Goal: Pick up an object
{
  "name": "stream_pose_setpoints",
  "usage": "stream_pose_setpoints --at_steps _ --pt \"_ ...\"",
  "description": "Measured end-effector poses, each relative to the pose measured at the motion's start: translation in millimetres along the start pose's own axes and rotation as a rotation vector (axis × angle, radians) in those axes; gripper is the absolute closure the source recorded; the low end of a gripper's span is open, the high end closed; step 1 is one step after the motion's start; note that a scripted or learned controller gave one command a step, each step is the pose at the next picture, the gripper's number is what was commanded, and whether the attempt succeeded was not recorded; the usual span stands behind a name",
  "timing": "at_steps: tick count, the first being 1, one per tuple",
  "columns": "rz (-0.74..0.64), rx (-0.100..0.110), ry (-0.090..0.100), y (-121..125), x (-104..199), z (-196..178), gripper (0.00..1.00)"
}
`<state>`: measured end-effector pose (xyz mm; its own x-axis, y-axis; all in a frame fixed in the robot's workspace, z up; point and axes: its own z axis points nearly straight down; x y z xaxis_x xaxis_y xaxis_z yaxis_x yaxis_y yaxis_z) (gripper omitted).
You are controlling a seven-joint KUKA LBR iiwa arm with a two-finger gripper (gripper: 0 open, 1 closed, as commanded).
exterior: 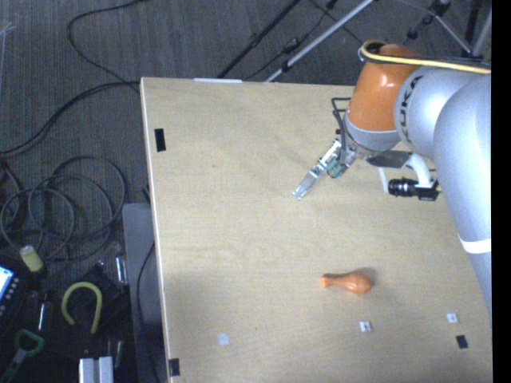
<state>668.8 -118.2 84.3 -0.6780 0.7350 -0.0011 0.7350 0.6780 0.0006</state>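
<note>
The gripper (307, 183), grasp state unclear, hovers well apart from the orange pear-shaped plastic object (349, 282) lying at five o'clock, its long axis three-to-nine.

A pale wooden bench top (239, 214) bears one orange, pear-shaped object (349, 282) lying on its side.

From my remote station I see a tan wooden bench top (239, 238) bearing small black markers, one near its upper left corner (160, 140). Black cables (64, 202) coil on the grey carpet to its left, beside a green U-shaped tool (82, 302). Metal stand legs (351, 10) cross the floor above.
</note>
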Motion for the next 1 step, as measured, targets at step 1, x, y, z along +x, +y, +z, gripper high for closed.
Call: stream_pose_setpoints --at_steps 1 --pt "0.0 -0.004 0.0 1.7 0.6 -9.7 1.0"
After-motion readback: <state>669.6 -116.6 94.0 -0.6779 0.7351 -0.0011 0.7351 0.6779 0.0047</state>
